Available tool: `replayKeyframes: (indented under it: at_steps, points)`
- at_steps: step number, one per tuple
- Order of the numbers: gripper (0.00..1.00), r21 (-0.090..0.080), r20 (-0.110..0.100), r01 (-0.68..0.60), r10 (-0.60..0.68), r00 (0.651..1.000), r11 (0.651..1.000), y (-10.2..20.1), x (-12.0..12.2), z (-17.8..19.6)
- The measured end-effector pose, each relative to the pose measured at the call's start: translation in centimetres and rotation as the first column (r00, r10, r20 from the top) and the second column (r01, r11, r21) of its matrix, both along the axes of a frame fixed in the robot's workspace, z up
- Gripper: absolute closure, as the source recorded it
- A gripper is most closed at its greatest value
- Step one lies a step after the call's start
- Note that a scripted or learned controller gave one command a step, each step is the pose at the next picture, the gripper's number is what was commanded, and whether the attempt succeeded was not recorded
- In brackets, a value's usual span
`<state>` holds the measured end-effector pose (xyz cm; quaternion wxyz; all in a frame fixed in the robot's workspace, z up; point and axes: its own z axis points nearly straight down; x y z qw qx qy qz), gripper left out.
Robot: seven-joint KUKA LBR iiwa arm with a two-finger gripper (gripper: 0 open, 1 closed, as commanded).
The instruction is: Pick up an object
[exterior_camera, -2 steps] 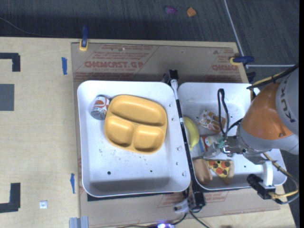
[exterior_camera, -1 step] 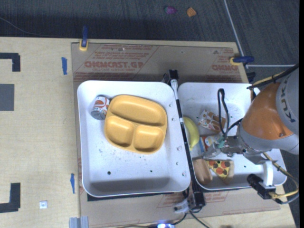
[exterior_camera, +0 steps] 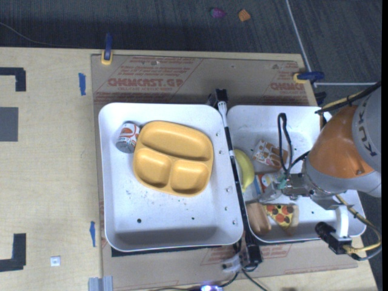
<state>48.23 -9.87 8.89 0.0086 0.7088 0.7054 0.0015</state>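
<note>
My gripper (exterior_camera: 274,190) reaches down into the right bin (exterior_camera: 303,117), low over a cluster of small food items. Under and beside it lie a yellow banana (exterior_camera: 245,167), a printed snack packet (exterior_camera: 267,153), a small red and white packet (exterior_camera: 265,180), a pizza slice toy (exterior_camera: 282,214) and a hot dog bun (exterior_camera: 257,218). The fingers are hidden among these items and the wrist. In the left bin (exterior_camera: 121,223) a yellow sectioned tray (exterior_camera: 173,156) lies upside down, with a small red and white can (exterior_camera: 127,137) at its left end.
The orange band and grey arm (exterior_camera: 345,156) cover the right side of the right bin. A black cable (exterior_camera: 283,135) loops above the gripper. A black divider bar (exterior_camera: 229,162) runs between the bins. Blue clamps (exterior_camera: 309,76) hold the cardboard sheet at the back.
</note>
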Motion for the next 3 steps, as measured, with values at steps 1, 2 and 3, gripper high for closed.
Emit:
replayKeyframes:
  at_steps: [1,2,3]
  points:
    - [0.00,-0.001,0.000,0.001,-0.001,1.000,1.000,0.11,0.01,-0.01]
    - [0.00,0.001,0.000,-0.002,0.002,1.000,1.000,0.01,0.01,0.01]
    - [0.00,-0.002,0.001,0.000,0.000,1.000,1.000,0.19,0.02,-0.01]
